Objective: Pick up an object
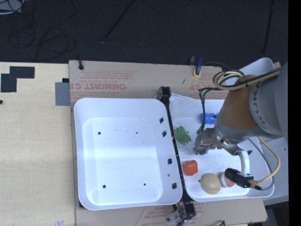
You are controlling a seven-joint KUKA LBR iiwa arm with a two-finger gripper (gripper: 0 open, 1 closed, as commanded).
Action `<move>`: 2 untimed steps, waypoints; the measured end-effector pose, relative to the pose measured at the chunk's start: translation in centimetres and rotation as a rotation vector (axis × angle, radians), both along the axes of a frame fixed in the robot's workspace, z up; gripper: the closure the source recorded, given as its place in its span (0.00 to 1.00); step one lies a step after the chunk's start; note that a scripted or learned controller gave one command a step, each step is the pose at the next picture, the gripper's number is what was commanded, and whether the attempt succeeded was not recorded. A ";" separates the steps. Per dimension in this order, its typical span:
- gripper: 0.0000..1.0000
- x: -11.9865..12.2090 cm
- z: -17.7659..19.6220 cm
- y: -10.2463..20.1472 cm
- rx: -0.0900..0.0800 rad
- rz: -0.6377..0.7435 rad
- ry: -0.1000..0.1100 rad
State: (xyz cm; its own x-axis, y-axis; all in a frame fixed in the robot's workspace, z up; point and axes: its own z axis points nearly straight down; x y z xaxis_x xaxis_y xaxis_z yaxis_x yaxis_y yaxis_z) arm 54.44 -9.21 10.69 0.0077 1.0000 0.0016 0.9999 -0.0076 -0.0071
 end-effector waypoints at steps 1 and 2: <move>1.00 2.1 18.3 8.4 0.001 0.017 -0.021; 1.00 -0.1 10.7 4.8 -0.002 0.004 0.003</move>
